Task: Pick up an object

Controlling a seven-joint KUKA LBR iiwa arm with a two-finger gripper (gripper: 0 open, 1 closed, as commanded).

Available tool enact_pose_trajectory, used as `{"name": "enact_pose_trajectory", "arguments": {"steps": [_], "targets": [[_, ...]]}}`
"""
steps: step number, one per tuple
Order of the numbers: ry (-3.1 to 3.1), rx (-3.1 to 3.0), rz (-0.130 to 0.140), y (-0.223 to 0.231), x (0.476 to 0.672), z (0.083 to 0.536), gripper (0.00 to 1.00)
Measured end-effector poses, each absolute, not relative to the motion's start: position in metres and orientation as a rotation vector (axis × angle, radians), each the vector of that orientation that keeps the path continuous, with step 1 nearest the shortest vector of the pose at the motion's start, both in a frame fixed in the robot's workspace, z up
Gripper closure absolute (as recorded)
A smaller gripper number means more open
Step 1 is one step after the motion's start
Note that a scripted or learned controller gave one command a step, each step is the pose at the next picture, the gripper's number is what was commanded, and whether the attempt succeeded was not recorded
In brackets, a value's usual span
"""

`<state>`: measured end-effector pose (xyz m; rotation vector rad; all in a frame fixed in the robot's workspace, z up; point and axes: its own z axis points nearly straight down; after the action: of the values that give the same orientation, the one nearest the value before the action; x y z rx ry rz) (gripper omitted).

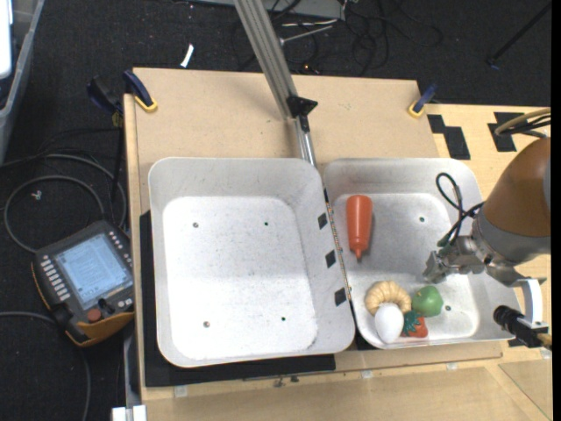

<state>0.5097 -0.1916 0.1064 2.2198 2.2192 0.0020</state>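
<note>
2 shallow white bins sit side by side on the tan worktop [228,112]. The left bin [237,261] shows only a speckled floor. The right bin [399,191] holds every loose item: an orange carrot [358,224] lies lengthwise near the bin's left wall, well apart from a cluster at the near edge. In that cluster a tan croissant [388,294] curves over a white egg [388,323], a green round fruit [428,302] sits just right of the croissant, and a small red and teal item [414,326] lies between the egg and the fruit. The arm [524,209] comes in from the right, its orange band above the grey wrist, and the gripper [438,267] hangs low inside the right bin, just above and right of the green fruit. Whether the fingers are spread or closed cannot be told, and nothing is seen between them. A teach pendant [83,274] rests on the floor to the left.
</note>
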Motion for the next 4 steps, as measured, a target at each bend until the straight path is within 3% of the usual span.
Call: {"name": "enact_pose_trajectory", "arguments": {"steps": [2,3,4], "targets": [[2.220,2.214,0.003,-0.193,0.518,0.209,1.00],[2.229,2.212,0.005,-0.143,0.543,0.219,1.00],[2.230,2.213,0.002,-0.098,0.552,0.216,1.00]]}}
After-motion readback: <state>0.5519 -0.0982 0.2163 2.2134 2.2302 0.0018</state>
